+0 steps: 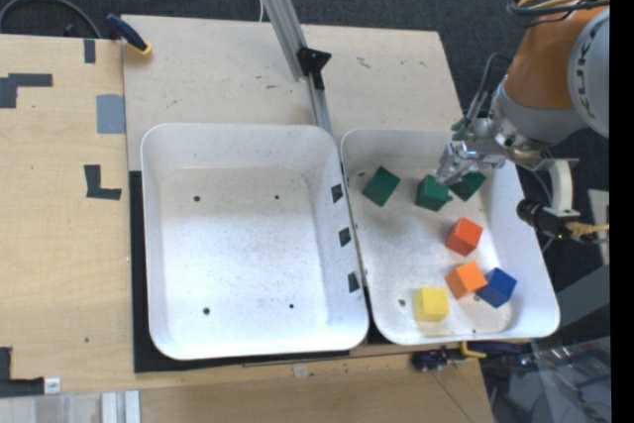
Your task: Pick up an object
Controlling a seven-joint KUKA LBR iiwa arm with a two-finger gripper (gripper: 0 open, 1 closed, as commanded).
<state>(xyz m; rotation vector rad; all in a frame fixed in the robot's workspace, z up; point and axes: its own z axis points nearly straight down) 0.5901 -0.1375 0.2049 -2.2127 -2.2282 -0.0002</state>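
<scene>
**Claw down among the green blocks, grip unconfirmed**

The green block (pixel 433 193) I take as the target sits in the right bin (pixel 530 248), toward its far half, with the gripper (pixel 458 166) just at its 1 o'clock, touching or very nearly so. A second green piece (pixel 470 184) lies at the claw's 5 o'clock, partly hidden by it, and a third green block (pixel 380 185) rests apart at the target's 9 o'clock.

My worry is that the fingers come down on a block's top or edge rather than around it, shoving it aside. Two green pieces that close together could also jam or tip one another. I cannot tell whether the claw is apart or together from here; nothing is visibly held between the fingers.

Further off, at the target's 5 o'clock, lie two orange blocks (pixel 464 235), a blue block (pixel 498 285) and a yellow block (pixel 431 303). The left bin (pixel 158 213) sits at 9 o'clock
</scene>
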